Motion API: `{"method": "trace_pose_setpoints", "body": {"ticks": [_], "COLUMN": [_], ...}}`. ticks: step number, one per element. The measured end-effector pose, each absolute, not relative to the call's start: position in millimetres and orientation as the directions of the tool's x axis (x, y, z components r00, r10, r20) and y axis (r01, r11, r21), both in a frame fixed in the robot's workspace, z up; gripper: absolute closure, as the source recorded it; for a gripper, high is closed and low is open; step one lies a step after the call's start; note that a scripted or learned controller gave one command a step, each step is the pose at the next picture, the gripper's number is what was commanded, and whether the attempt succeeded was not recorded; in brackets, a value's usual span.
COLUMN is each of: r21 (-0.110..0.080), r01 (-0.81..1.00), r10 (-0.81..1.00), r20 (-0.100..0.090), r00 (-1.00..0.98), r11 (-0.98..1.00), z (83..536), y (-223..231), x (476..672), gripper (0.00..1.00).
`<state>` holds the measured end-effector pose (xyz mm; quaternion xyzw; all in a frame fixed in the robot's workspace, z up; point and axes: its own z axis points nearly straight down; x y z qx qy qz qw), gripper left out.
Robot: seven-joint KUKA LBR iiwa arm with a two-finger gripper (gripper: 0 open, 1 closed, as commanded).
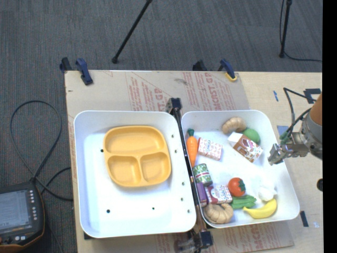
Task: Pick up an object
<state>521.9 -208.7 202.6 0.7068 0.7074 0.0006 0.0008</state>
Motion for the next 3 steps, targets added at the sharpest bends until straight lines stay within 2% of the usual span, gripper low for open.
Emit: {"method": "trace_pose_setpoints", "body": {"ticks": [1,2,3], "r21": [0.002,-0.001,0.001], "r01": [1.0,1.0,1.0], "r10": [1.0,1.0,1.0], "r20": [-0.001,0.001,0.0], "r00": [0.0,-0.001,0.0], "r11": [0.0,0.001,0.0], "z": [246,189,244], "y": [-208,-213,-213], "x": [476.8,536.9,476.6], "gripper": [1.0,1.0,1.0]}}
